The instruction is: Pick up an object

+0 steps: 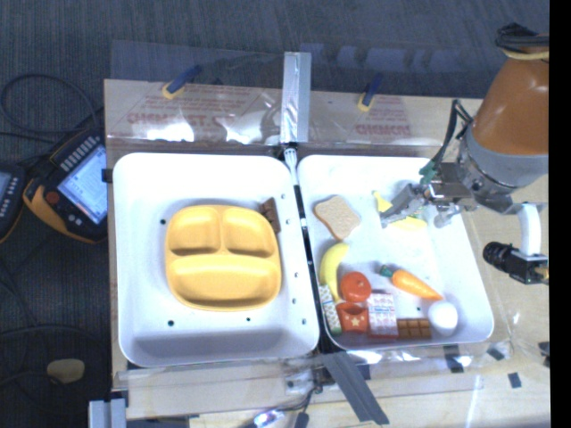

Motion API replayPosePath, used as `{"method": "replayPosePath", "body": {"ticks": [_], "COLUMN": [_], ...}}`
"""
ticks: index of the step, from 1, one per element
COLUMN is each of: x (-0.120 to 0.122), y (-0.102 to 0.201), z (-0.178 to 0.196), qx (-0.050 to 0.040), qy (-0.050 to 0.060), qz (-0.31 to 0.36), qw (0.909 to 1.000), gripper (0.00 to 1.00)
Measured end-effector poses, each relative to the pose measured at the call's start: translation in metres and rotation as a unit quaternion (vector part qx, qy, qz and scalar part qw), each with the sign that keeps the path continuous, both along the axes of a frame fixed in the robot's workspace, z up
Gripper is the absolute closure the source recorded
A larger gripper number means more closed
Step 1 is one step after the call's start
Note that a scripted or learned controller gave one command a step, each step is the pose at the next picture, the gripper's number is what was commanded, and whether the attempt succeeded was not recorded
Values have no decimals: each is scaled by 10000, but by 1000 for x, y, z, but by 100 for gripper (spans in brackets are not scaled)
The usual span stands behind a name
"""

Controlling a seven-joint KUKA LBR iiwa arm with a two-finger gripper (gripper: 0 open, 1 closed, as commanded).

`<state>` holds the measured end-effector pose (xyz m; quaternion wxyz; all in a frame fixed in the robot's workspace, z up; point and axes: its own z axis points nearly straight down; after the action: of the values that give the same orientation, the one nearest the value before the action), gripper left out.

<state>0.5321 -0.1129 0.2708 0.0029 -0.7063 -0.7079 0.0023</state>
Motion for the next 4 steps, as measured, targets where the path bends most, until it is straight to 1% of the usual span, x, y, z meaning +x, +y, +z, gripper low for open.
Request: {"method": "replayPosePath", "body": {"ticks": [1, 2, 3, 4], "x": [-49, -49, -6, -4], "y": [-34, -49, -59, -59], "z": [-110, -129, -183, -177], "qx": [5, 4, -12, -10], "qy": [5, 5, -54, -65], "qz": [-276, -853, -65, -71], "qw": [9996, 9964, 10000, 10000], "gripper": [0, 0, 0, 100]}}
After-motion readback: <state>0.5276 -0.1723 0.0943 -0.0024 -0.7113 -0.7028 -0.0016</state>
